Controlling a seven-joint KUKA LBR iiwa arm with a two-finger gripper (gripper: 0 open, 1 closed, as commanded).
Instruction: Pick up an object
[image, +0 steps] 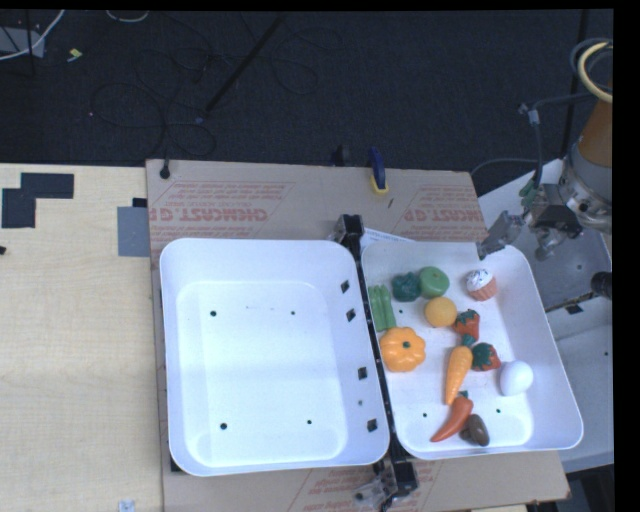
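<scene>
Camera view: the gripper hangs over the far right corner of the right bin; whether it is released or clenched I cannot tell. All the toys lie in that bin: a cupcake near the far edge, a pumpkin by the left wall, a carrot mid-bin, an egg at the right edge. Risks, as I judge them: the toys crowd together, so a descent may nudge neighbours; the round egg could roll away; the left bin offers nothing.

Arm: orange band above a grey metal wrist. Hand: grey metal, angular parts. Thin dark cable loops above the wrist.
</scene>
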